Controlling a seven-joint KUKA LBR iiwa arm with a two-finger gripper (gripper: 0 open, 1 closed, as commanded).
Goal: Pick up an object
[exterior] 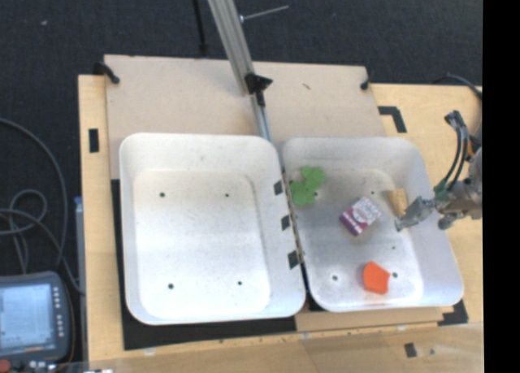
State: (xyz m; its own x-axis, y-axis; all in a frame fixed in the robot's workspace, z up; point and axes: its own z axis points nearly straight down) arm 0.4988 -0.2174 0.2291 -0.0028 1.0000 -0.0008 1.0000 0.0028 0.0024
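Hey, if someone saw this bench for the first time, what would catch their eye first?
Probably the bright orange block near the front of the right bin, with a green object by that bin's left wall and a small purple and white box between them. The gripper hangs over the bin's right side.

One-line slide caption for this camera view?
Gripper at right white bin's edge, near purple-white carton, green toy, orange block.
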